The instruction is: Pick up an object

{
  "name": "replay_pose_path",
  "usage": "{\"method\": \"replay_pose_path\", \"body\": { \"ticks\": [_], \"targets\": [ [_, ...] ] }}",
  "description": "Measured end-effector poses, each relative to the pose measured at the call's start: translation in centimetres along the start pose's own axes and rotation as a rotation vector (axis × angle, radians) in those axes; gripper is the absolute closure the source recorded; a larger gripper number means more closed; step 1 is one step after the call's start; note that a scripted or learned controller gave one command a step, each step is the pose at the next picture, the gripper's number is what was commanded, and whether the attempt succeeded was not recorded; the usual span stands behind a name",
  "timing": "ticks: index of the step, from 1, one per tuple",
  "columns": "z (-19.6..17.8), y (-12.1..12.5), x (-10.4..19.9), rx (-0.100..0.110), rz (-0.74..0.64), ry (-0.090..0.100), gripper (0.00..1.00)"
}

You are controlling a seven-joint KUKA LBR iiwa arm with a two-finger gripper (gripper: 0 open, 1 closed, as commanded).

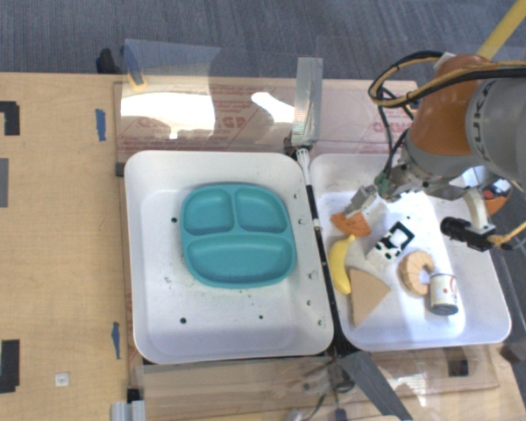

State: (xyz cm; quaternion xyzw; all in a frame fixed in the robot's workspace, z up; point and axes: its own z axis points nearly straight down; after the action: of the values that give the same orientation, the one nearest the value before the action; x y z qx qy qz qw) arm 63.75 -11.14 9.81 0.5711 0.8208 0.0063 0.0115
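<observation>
Camera view: end effector (pixel 366 202) over orange piece (pixel 351 224) near right bin (pixel 486 327) left wall; grip state unclear.

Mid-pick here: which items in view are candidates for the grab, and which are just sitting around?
Candidates, all in the right bin:
- orange piece, nearest the gripper
- banana
- tan wedge
- round cookie
- small can
- black-and-white block

Lying about:
- teal divided plate in the left bin
</observation>
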Motion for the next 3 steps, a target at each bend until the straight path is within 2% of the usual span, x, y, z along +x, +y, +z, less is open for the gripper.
{"method": "replay_pose_path", "body": {
  "ticks": [1,3],
  "targets": [
    [-0.03,-1.35,1.21,-0.002,-0.039,-0.001,0.0],
    [-0.03,-2.13,0.57,-0.003,-0.047,0.002,0.0]
  ]
}}
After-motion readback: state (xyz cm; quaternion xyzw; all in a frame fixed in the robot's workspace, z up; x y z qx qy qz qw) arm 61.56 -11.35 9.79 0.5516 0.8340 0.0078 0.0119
